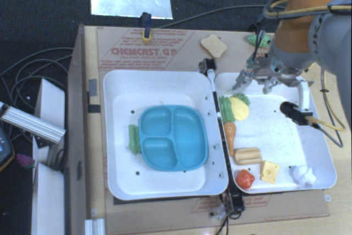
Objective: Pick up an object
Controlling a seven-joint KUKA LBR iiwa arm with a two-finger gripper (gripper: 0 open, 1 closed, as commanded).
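Two white bins stand on the bench: one left bin and one right bin; the left bin contains one blue divided plate with three compartments and one green bean pod. The right bin contains one yellow corn piece, one carrot, one hot dog bun, one tomato, one cheese wedge and one white item; outside the bins lies one bread slice.
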